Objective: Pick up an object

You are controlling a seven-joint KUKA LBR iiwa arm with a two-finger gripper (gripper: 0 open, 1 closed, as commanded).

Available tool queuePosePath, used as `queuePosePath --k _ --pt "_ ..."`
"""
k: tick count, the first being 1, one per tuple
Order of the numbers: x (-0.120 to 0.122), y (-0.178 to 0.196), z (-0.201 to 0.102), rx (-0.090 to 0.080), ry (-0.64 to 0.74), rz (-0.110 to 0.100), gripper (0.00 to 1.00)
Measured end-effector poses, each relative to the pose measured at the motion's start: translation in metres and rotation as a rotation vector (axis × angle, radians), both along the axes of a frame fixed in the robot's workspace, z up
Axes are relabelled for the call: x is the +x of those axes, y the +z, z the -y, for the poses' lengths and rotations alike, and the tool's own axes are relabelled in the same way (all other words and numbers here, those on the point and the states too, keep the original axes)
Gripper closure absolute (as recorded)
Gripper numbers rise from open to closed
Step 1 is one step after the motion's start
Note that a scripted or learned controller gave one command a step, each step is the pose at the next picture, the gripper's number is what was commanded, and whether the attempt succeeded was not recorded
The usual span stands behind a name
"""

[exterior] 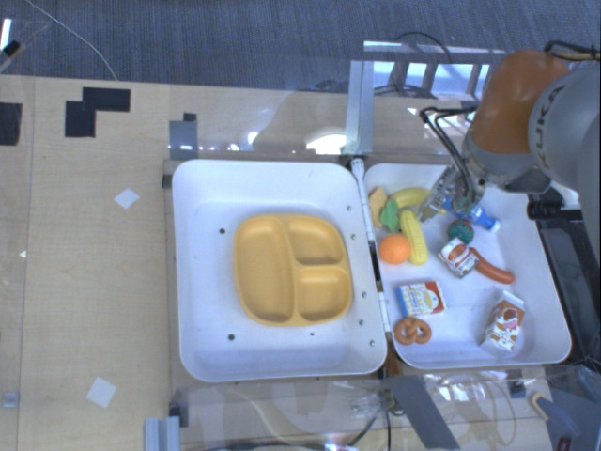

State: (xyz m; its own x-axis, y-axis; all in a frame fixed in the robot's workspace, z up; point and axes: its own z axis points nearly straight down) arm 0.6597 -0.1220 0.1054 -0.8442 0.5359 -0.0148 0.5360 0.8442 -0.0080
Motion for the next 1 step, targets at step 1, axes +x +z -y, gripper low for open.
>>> queuePosePath --k 1 --pt "-0.0215 0.0831 0.0003 0.011 0.066 0.010 1.00"
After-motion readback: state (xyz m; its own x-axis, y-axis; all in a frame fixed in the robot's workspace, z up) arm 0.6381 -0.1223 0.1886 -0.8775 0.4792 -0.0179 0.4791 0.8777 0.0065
